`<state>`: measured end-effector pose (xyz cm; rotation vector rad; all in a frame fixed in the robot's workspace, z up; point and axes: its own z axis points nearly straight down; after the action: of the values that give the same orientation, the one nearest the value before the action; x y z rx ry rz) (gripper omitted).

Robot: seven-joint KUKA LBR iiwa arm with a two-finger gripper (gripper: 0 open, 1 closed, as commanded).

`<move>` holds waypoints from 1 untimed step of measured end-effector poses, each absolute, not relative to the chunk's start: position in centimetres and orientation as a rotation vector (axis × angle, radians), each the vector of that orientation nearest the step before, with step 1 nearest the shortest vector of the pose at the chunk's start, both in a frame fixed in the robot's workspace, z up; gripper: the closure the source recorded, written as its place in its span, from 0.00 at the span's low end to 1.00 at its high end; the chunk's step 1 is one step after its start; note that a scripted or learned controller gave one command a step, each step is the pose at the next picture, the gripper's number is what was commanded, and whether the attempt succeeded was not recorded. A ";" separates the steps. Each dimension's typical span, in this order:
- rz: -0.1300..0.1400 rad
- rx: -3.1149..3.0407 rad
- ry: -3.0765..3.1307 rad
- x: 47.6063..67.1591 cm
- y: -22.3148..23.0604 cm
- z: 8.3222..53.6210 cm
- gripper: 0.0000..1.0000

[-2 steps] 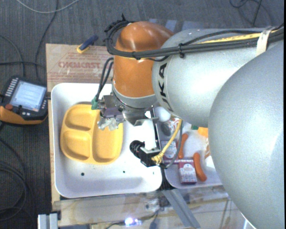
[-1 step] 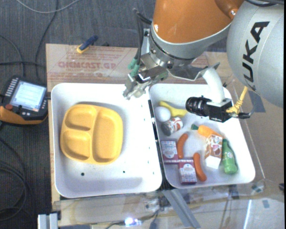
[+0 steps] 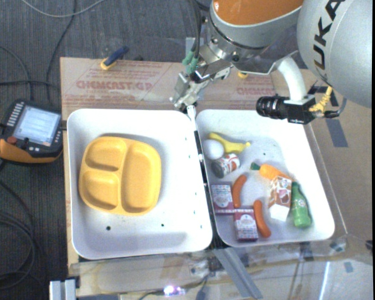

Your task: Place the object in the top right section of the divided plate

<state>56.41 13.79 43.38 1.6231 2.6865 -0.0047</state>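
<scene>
Partly hidden, gripper (image 3: 189,99) above bins' (image 3: 137,242) far rim.

Two white bins are seen side by side: a left bin (image 3: 75,230) and a right bin (image 3: 322,224). One yellow divided plate (image 3: 120,174) with three sections is counted in the left bin. In the right bin are counted one banana (image 3: 228,144), one white egg (image 3: 211,147), one small can (image 3: 226,164), two sausages (image 3: 239,190) (image 3: 261,218), one carrot (image 3: 270,170), one green bottle (image 3: 300,207), one carton (image 3: 279,197) and two small red packets (image 3: 221,197) (image 3: 245,224).
</scene>
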 end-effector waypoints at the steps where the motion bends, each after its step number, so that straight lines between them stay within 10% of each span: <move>1: -0.004 1.526 2.750 48.3 15.2 26.7 1.00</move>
<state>48.29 15.23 26.69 1.5261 2.7500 -0.0039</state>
